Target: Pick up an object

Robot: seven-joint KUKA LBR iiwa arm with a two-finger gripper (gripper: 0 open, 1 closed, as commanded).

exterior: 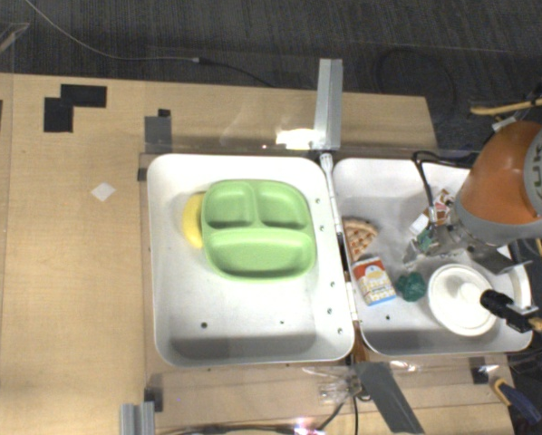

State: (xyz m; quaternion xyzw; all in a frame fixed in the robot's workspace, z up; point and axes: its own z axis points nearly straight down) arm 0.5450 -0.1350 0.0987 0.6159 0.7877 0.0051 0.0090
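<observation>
Clutter fills the right bin [393,184] at frame right: a red packet [374,280], a teal lump [411,286] and a white bowl [459,298] sit close together. My pincer [427,232] hangs just above them; I cannot tell its spread. I'd drop straight, avoiding the divider wall; open floor lies toward the top.

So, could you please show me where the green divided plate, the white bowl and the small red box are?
green divided plate [256,227]: camera view, left bin, point on its large lower compartment.
white bowl [459,299]: camera view, right bin, point on its inside.
small red box [373,281]: camera view, right bin, point on its top face.
</observation>
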